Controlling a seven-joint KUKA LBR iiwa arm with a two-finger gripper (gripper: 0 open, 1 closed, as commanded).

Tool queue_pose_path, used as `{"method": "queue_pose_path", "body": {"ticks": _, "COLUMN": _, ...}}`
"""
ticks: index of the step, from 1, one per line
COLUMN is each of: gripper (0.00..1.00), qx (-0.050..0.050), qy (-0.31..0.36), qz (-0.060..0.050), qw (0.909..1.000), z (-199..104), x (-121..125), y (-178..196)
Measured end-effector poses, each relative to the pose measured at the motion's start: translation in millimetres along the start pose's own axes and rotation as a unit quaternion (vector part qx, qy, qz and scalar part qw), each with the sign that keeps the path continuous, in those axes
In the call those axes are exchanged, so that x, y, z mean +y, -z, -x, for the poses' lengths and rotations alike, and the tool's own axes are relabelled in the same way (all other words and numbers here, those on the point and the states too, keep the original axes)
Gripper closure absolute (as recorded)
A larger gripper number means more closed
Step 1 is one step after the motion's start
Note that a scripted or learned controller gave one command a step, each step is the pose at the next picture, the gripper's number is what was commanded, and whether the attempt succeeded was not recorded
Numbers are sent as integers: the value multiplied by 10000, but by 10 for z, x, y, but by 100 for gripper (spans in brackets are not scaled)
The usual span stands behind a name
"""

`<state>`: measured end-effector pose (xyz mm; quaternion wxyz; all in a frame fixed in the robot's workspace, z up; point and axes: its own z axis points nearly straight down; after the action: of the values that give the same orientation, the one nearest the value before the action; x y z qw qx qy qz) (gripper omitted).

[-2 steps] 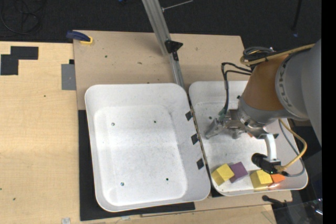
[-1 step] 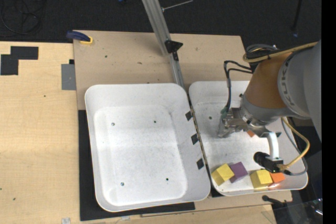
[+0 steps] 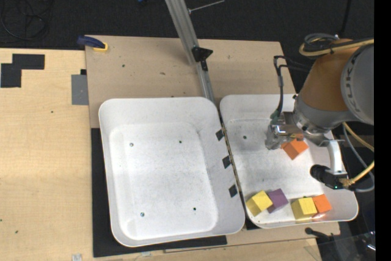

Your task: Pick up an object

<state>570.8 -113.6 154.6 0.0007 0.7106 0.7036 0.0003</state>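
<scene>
The grey arm with its orange band reaches in from the right over the right bin (image 3: 256, 108). Its gripper (image 3: 278, 136) hangs above the bin's middle. An orange block (image 3: 295, 148) sits right against the gripper's lower right side, partly hidden by the wrist; whether it is gripped or lies on the bin floor is unclear. Along the bin's near edge lie a yellow block (image 3: 259, 202), a purple block (image 3: 278, 198), a second yellow block (image 3: 303, 208) and a second orange block (image 3: 322, 203).
The left bin (image 3: 122, 113) stands beside the right one, with black clips (image 3: 226, 161) along the shared rim. A slanted metal rail (image 3: 183, 21) rises behind the bins. Cables (image 3: 342, 177) loop off the arm at the right.
</scene>
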Motion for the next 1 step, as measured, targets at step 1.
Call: {"method": "queue_pose_path", "body": {"ticks": 1, "gripper": 100, "qx": 3, "qy": 20, "qz": 1, "qw": 10000, "z": 8, "x": -84, "y": 476}}
